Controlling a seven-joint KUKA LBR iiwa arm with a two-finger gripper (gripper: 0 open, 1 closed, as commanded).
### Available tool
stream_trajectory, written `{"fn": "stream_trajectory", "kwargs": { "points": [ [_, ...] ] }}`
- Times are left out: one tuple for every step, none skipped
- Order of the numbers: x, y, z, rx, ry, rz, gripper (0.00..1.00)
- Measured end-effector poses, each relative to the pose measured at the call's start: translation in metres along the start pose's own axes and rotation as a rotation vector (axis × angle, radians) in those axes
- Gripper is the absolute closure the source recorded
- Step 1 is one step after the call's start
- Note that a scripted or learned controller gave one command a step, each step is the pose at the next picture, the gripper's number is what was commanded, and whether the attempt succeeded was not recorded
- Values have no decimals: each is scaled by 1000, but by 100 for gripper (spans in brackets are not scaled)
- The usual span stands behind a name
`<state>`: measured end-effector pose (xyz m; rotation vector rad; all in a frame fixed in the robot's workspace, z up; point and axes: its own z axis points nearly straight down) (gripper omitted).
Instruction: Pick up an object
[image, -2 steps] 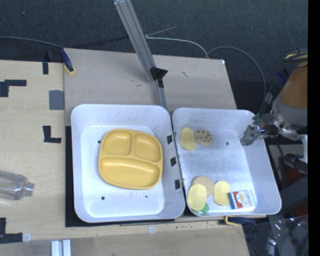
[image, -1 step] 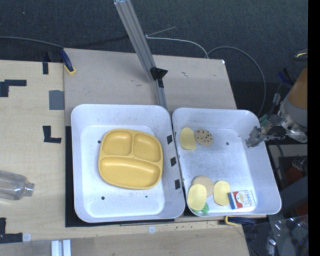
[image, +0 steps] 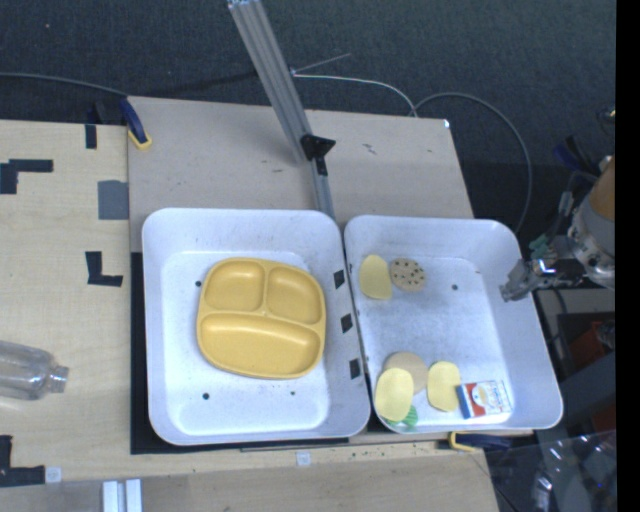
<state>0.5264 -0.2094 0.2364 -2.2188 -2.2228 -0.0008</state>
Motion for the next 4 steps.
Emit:
{"fn": "stream_trajectory", "kwargs": {
  "points": [
    [0, -17, -3, 1, 1, -1, 100],
    [0, -34, -1, 2, 0, 1, 100],
    [1, -32, -11, 0, 1, -3, 100],
    [2, -31, -20, 0, 3, -5, 100]
  ]
}}
